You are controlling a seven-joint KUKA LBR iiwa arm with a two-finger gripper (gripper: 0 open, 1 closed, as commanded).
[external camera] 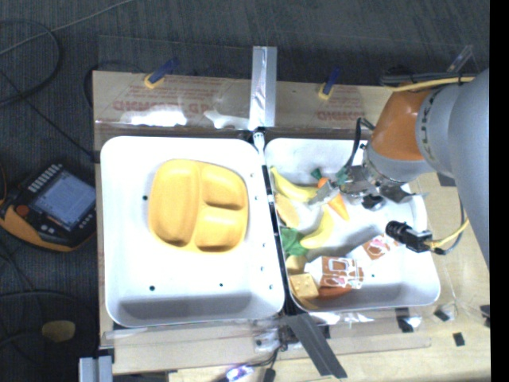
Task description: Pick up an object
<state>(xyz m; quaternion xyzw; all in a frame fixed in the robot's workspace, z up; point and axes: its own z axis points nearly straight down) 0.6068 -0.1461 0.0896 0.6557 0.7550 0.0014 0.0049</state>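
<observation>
A heap of small items lies in the right bin [425,289], and any one of them would serve the task. Nearest the gripper [343,183] are a small orange piece [339,207] and a banana [290,188], the banana lying along the bin's left wall with a second yellow piece [320,228] below it. Lower in the bin a carton [337,273] with red print is seen, a tan block [302,284] just beside it, and a small red-and-white packet [377,247] nearer the right wall.

The gripper is held low over the upper middle of the right bin, just above the orange piece. Whether anything is gripped cannot be told, since the tip is blurred against the clutter.

The step in hand is judged to be the descent onto a target. It would be done best if a single item were chosen that stands apart from its neighbours; the orange piece is near, but it touches the yellow fruit, so two items could be caught or one pushed aside. A straight, slow descent centred on the item is advised, clear of the bin wall.

In the left bin [119,293] a yellow tray [197,205] lies well apart from the gripper.
</observation>
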